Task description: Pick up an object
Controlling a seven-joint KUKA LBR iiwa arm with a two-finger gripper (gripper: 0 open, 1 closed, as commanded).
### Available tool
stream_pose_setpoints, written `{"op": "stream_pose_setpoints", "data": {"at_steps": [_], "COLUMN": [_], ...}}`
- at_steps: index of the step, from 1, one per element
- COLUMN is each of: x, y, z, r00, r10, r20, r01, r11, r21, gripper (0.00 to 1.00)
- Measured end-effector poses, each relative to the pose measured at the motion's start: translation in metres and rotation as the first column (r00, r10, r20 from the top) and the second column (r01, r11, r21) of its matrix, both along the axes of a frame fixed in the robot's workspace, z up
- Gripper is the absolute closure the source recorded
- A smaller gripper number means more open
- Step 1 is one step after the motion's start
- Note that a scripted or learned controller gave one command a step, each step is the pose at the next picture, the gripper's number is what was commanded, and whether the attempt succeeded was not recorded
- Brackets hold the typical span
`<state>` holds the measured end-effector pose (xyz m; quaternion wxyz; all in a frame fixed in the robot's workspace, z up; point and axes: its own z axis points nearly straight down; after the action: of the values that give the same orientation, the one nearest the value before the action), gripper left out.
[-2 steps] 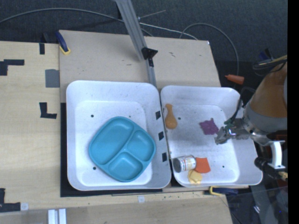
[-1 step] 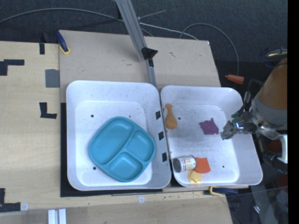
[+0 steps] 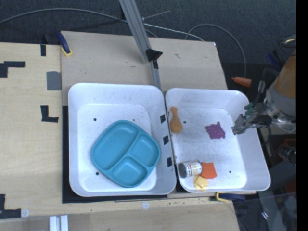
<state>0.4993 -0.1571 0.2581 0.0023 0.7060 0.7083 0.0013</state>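
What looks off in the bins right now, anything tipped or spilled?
The can lies on its side at the right bin's near edge, crowded against the orange block and yellow piece. Nothing looks spilled.

arm: in fr. right, wrist low | hand (image 3: 242, 124): pts left

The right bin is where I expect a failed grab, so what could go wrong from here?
The gripper sits over the right bin's right wall, so a straight descent might strike it. The purple piece looks flat, so fingers could slide over it. The small can, orange piece and yellow piece crowd one corner, so a grab there might jostle neighbours.
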Motion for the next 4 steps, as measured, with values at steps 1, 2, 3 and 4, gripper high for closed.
{"op": "stream_pose_setpoints", "data": {"at_steps": [1,2,3,4], "x": [0.022,0.035,0.06,0.079], "y": [0.046,0.099,0.148,0.205], "z": [-0.015,-0.025,-0.016,-0.027], "r00": [1.0,1.0,1.0,1.0], "r10": [0.003,0.003,0.004,0.004], "r20": [-0.007,-0.008,-0.005,-0.007], "r01": [-0.003,-0.003,-0.004,-0.004], "r11": [1.0,1.0,1.0,1.0], "r21": [0.002,0.003,0.003,0.003], "gripper": [1.0,1.0,1.0,1.0]}}
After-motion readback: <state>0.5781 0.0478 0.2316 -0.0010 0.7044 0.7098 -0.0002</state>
